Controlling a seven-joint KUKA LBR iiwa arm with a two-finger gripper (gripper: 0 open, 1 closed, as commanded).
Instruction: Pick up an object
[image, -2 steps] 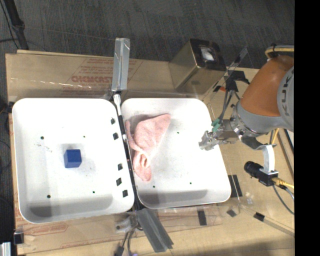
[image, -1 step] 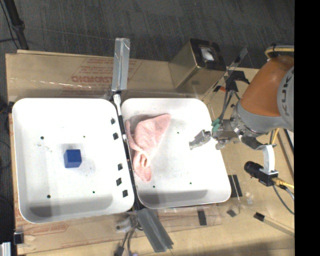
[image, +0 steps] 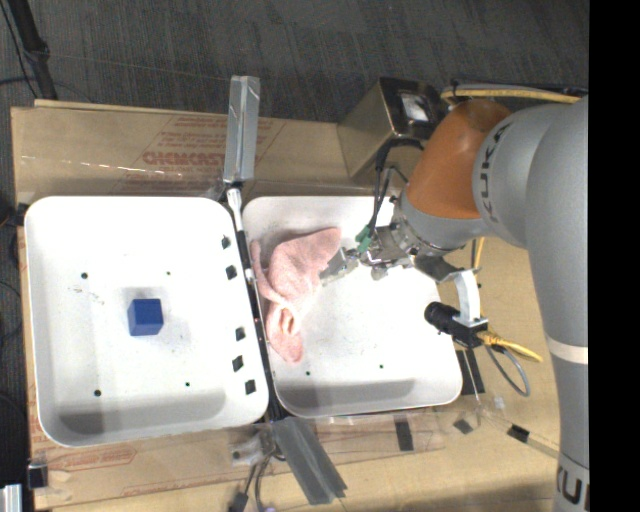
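Note:
A crumpled pink cloth (image: 288, 278) lies along the left side of the right bin (image: 400, 340), against the wall between the bins. My gripper (image: 338, 264) reaches in from the right and sits low at the cloth's upper right edge, touching or nearly touching it. A small blue cube (image: 146, 316) rests alone on the floor of the left bin (image: 60, 260), far from the gripper.
The grey arm with its orange band (image: 455, 165) covers the right bin's upper right corner. A metal divider strip (image: 240, 130) stands up between the bins at the back. Cables and a black clamp (image: 452, 320) hang at the right bin's right rim.

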